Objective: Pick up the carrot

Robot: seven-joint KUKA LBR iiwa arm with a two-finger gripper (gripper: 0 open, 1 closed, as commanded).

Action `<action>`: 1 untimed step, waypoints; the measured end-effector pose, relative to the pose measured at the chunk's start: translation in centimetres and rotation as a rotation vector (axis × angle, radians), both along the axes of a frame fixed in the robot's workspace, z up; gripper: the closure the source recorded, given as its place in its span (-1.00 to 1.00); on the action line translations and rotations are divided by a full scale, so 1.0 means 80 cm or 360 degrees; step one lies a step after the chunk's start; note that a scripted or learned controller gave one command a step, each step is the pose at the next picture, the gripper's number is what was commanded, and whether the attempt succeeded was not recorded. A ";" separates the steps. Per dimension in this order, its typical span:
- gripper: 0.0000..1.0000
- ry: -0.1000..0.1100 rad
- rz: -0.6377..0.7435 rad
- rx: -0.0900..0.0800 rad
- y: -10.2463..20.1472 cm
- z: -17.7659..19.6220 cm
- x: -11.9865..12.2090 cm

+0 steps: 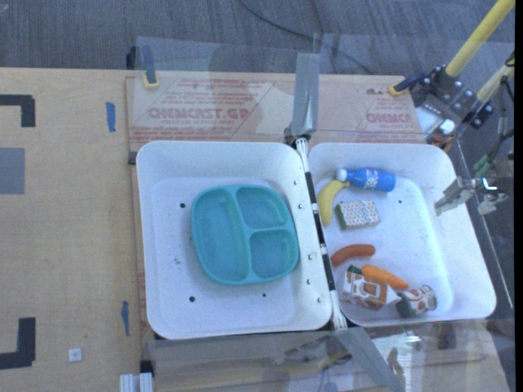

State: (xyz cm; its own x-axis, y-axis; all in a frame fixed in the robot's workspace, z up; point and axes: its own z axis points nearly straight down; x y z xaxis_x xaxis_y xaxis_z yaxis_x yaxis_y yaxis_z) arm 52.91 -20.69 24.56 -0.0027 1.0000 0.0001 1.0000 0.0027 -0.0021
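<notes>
A pale wooden tabletop point(65, 243) is seen from above at a slant, with grey carpeted floor point(122, 11) along the far edge and a dark cable point(270, 15) looping across it. Black tape marks and short blue tape strips point(110, 117) dot the left part of the tabletop. A clear sheet printed with faint red lettering point(204, 109) lies just beyond 2 shallow white plastic bins set side by side.

The left bin point(163, 170) holds 1 teal plastic plate with 3 compartments point(243, 233), lying flat near its middle.

The right bin point(458, 276) holds several toy items. At its far end a small blue bottle with a white cap point(368, 179) lies on its side, just right of a yellow banana point(328, 198). A small speckled square packet point(359, 214) sits near them. Nearer, a reddish sausage point(353, 253) lies across the floor of the bin. The orange carrot point(384, 277) lies slanted in the near part of this bin, resting against a red-and-white carton point(364, 291), with a second small carton point(421, 299) just to its right.

The metal gripper point(462, 193) hangs at the right bin's right rim, well apart from the carrot; whether its fingers are spread or pressed together cannot be told. Yellow rods point(486, 23) and clamps stand at the far right.
</notes>
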 end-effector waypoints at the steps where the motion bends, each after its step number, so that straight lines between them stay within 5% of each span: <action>1: -1.00 0.0001 0.0473 0.0003 0.103 -0.084 -0.062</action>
State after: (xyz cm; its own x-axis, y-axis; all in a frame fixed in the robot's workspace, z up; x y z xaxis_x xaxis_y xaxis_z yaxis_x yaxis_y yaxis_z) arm 47.98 -12.43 17.84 -0.2956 0.9553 0.0019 0.9553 0.2956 -0.0023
